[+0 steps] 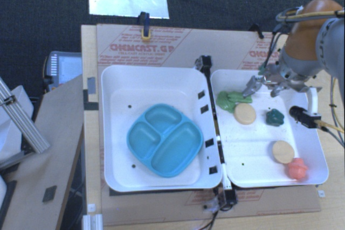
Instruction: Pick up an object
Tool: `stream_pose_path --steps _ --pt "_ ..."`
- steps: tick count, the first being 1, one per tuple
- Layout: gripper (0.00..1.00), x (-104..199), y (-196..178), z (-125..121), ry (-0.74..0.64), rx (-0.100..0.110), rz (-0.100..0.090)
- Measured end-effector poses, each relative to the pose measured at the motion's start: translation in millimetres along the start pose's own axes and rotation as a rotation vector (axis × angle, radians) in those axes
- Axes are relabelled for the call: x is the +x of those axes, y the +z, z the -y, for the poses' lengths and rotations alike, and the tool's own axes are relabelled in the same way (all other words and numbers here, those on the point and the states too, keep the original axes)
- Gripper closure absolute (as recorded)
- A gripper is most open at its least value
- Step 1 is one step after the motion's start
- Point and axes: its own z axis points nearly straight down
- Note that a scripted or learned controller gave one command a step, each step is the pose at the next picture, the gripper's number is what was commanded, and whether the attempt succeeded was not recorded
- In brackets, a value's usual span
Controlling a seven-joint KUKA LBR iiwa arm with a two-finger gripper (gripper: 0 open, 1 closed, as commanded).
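Jaws on the gripper (265, 86) are spread wide, and nothing sits between them. They hang over the top part of the right bin (310, 161), just beside the green toy (232, 99).

Going left to right: the left bin (116, 116) holds a blue plate (164, 140) with three sections. In the right bin, the green toy lies near the top left corner. A round tan cookie (245, 114) touches it. A small dark green toy (275, 117) sits to the right, apart from the cookie. Lower down lie another tan cookie (283, 152) and a pink toy (297, 169), just beside each other. Both bins sit on the worktop (161, 43).
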Motion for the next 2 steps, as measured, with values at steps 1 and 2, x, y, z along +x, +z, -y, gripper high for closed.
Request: stream_pose_path --steps 1,2 --pt "0.0 -10.1 53.1 -1.4 0.001 -0.001 0.001" --pt "1.0 -9.8 39.2 -3.2 0.001 -0.007 0.001"
